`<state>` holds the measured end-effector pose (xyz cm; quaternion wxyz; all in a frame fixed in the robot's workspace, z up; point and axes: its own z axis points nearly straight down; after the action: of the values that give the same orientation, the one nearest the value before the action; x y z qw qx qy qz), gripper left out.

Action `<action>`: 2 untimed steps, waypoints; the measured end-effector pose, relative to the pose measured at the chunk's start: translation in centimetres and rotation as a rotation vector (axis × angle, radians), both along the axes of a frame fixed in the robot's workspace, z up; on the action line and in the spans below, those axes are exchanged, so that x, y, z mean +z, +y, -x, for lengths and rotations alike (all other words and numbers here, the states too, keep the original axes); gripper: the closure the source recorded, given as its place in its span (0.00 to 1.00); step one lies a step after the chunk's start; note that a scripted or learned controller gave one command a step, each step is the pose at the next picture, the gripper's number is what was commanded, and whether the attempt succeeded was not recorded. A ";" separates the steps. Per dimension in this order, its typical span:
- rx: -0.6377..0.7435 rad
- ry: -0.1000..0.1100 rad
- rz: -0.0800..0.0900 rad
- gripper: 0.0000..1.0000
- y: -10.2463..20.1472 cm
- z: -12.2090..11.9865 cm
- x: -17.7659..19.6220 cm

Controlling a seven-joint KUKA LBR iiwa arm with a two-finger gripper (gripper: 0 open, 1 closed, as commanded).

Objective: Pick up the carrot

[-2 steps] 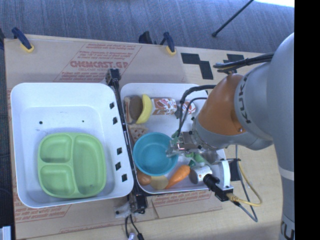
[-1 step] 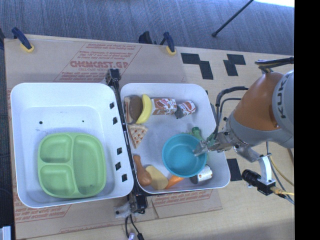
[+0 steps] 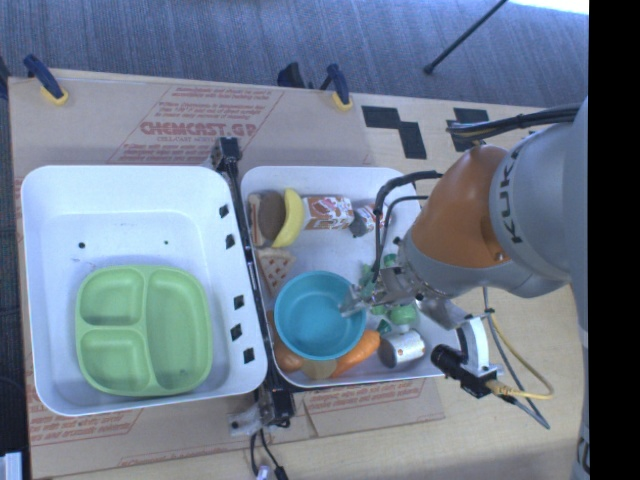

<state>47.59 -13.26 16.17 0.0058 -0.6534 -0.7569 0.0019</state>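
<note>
The carrot [image 3: 358,353] is seen lying in the right bin [image 3: 262,183], near its front edge, tucked against the lower right rim of a blue bowl [image 3: 318,315]. Its long axis is slanted, running from about seven o'clock up toward one o'clock. A small metal cup [image 3: 402,349] lies just beside it at three o'clock, and a yellowish object is partly hidden under the bowl at its nine o'clock side.

The gripper [image 3: 372,296] is found above the bowl's right rim, so the carrot lies from it at roughly six o'clock, near but apart. Whether the fingers are open or closed cannot be told; they are blurred against green and metallic clutter, and nothing is seen held between them. A short descent toward the bin's front is judged to be needed, with the bowl rim and cup crowding both sides.

Further out, a banana [image 3: 290,218], a slice of bread and a wrapped packet are set at the bin's far end. The left bin [image 3: 45,198] holds a green divided plate [image 3: 144,328]. Both bins rest on a cardboard-covered counter [image 3: 190,118], clamped at its far edge, with grey carpet beyond.
</note>
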 end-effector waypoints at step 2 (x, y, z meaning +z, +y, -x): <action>0.072 -0.005 0.006 1.00 2.2 0.0 5.1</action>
<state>47.57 -11.11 21.25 0.0019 -0.6256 -0.7801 0.0030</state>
